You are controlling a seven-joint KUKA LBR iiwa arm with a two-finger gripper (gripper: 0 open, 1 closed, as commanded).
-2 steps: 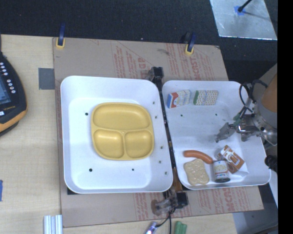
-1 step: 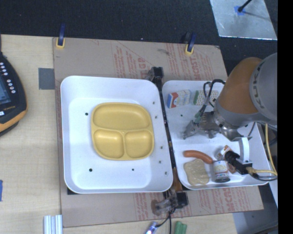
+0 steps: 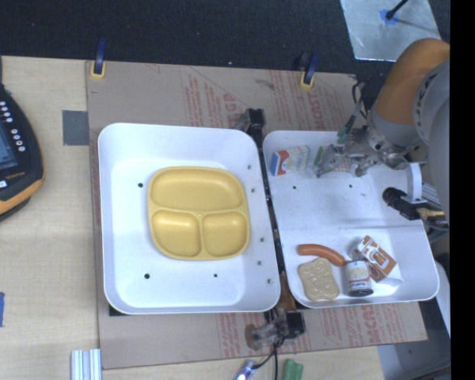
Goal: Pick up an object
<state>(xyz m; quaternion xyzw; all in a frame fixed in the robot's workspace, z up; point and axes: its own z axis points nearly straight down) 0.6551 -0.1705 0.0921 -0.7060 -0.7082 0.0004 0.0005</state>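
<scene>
The arm [image 3: 427, 93] was a thick, rounded limb with a smooth, pale grey casing. A broad orange band [image 3: 408, 74] wrapped it above the wrist, curved like a collar and glossy under the light. Below the band the wrist narrowed into a darker grey metal section with small fittings that were too blurred to make out one by one. The gripper [image 3: 338, 158] was a slim assembly of grey and silvery metal parts with thin, dark, rod-like pieces. A thin dark cable [image 3: 359, 101] ran beside the wrist. Lower down, a black, rounded piece [image 3: 401, 202] jutted from a white part of the body.
</scene>
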